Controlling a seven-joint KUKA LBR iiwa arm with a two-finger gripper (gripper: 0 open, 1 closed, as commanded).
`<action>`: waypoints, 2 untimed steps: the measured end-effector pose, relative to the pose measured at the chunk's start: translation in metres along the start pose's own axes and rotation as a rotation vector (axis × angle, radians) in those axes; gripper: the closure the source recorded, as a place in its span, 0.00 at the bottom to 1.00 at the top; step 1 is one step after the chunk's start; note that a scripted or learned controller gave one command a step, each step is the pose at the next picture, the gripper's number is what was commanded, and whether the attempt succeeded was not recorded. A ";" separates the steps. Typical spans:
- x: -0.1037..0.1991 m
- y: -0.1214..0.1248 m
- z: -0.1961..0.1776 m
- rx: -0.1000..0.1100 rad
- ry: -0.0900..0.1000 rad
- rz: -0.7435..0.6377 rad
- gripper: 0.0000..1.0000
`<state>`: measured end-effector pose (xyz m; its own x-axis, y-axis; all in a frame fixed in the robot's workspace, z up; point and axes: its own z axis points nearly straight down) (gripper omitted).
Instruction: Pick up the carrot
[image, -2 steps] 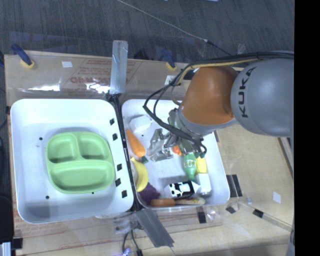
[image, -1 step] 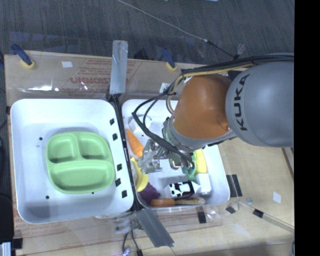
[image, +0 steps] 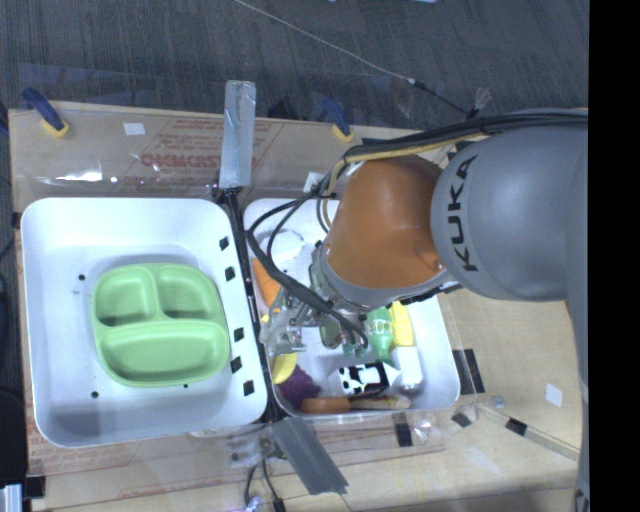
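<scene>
A wooden desk (image: 520, 330); the carrot (image: 265, 283), likely stiff, light, lies just left of the claw (image: 300, 330); grip its middle; claw's opening unclear.

Green divided plate (image: 158, 324) in left bin (image: 40, 300); black-and-white toy (image: 362, 378), purple piece (image: 297, 381) in right bin (image: 440, 385)

The grey arm (image: 515, 215) reaches in from the right, its bulky links crossing the frame, the orange band (image: 385, 230) sitting just above the wrist. The gripper (image: 305, 335) points down and leftward; its finger state is probably too cluttered to judge.
</scene>
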<state>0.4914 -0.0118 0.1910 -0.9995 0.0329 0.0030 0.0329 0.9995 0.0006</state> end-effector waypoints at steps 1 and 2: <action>-0.002 0.001 -0.010 0.001 -0.002 -0.007 1.00; -0.003 0.002 -0.020 0.001 -0.004 -0.014 1.00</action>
<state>0.4947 -0.0100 0.2113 -0.9998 0.0191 -0.0014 0.0191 0.9998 -0.0002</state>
